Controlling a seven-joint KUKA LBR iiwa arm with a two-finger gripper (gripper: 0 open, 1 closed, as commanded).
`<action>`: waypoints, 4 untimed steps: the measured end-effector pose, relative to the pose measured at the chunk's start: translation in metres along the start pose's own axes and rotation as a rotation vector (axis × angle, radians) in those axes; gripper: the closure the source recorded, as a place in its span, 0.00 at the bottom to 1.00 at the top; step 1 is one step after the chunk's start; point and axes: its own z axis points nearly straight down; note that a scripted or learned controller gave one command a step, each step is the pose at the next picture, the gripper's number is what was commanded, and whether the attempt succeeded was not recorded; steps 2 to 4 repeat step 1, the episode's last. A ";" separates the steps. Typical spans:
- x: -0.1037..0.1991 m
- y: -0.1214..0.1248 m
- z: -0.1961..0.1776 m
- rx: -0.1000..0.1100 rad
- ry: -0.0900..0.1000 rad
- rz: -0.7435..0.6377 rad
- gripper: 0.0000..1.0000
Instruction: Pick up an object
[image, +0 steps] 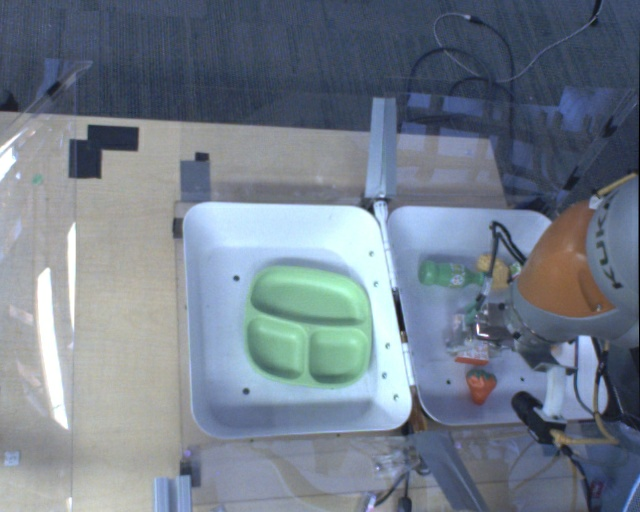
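The wooden bench (120, 300) fills most of the frame, with two shallow white bins side by side on it. The left bin (215, 300) sits at the centre of the frame and holds a green divided plate (308, 325), with one long compartment along its upper side and two smaller ones below. The right bin (430, 370) lies in the right half of the frame, touching the left bin along a shared edge.

The arm (575, 270), grey with a broad orange band, reaches in from the right edge and hangs over the right bin's right portion. Its gripper (483, 325) points down and leftward into the middle of that bin; it is too small and cluttered here to tell whether it is spread or pressed together.

A green bottle (447, 272) lies on its side in the upper part of the right bin, up and to the left of the gripper and apart from it. A small yellow object (488, 264) lies just beside the bottle's right end. A crumpled clear wrapper with red marks (466, 343) lies just below and left of the gripper, possibly touching it. A small orange carrot-like toy (481, 385) rests in the lower part of the bin, below the gripper and apart from it.
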 end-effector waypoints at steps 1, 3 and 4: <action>0.046 0.026 -0.117 0.012 -0.003 -0.052 1.00; 0.046 0.026 -0.117 0.012 -0.003 -0.052 1.00; 0.046 0.026 -0.117 0.012 -0.003 -0.052 1.00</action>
